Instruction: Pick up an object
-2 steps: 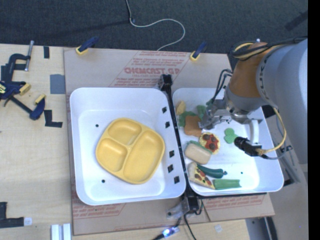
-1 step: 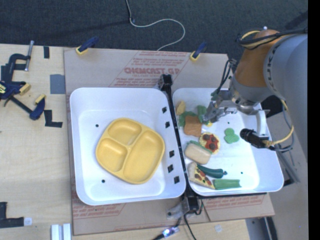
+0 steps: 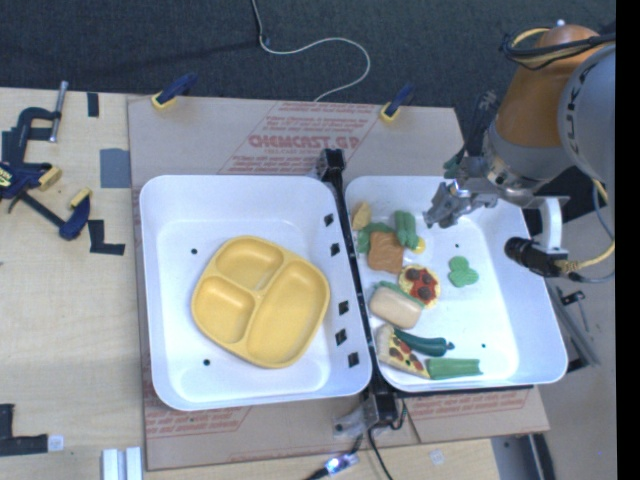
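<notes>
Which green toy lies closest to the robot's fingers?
The upright green piece near the right bin's top, just left of the gripper. The other green toys lie lower in the bin.

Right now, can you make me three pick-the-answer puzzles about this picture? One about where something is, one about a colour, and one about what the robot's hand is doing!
1. Where is the divided tray?
A. left bin
B. right bin
C. on the cardboard

2. What colour is that tray?
A. red
B. yellow
C. blue

3. The gripper is
A. touching the tray
B. above the right bin, nothing visibly between its fingers
C. outside both bins

Answers: 1 A, it lies inside the left bin. 2 B, it is plainly yellow. 3 B, it hangs over the right bin's upper part, apart from the toy food.
</notes>
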Available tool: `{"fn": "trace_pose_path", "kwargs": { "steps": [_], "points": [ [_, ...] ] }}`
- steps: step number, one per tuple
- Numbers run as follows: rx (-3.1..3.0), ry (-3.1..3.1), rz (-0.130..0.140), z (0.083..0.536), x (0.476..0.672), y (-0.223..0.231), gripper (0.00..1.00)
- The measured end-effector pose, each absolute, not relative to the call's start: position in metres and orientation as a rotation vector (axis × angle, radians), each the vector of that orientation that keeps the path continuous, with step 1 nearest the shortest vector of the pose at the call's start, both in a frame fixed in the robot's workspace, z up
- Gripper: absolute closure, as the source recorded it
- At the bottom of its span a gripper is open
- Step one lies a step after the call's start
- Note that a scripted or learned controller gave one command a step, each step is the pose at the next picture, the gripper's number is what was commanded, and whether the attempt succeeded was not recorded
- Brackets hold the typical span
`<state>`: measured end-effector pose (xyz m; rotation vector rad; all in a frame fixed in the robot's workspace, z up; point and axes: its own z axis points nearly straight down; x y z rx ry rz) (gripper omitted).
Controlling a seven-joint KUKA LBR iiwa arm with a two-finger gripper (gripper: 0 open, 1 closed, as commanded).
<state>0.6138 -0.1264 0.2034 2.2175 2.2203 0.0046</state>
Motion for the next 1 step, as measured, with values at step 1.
{"fn": "trace_pose_path", "kwargs": {
  "steps": [1],
  "points": [
    [2.219,2.223,0.002,0.2258,0.6145,-0.1257,1.0]
  ]
}}
